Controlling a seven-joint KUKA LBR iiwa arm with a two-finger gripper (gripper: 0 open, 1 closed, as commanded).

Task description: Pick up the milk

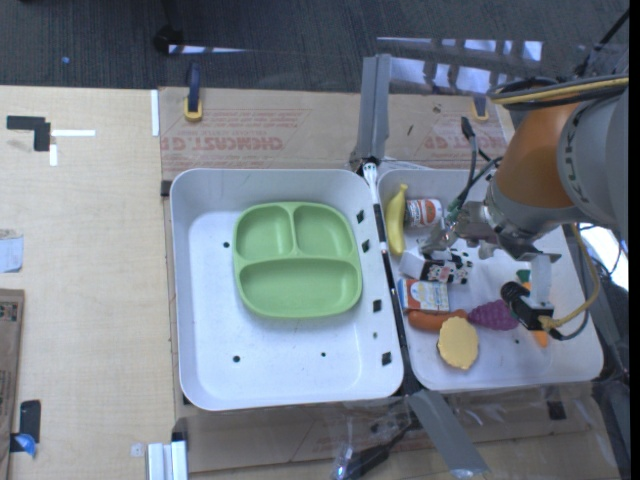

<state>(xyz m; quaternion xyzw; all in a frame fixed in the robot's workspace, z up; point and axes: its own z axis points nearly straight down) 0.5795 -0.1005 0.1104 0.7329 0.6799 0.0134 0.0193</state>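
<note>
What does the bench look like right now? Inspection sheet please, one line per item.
Surface: two white bins side by side, left bin and right bin, on a wooden bench.
Job's things: milk carton with cow pattern in the right bin, under the gripper.
Clutter: green divided plate in the left bin; banana, bottle, carrot, purple fruit, yellow chip in the right bin.
Grippers: gripper low over the milk carton; grip unclear.
Cables: black cables along the arm.
Surroundings: dark carpet, yellow clamp.

Hovering over right bin [575,363]: gripper [447,236], just above cow-patterned milk carton [448,268]; green divided plate [297,259] in left bin [200,368].
</note>
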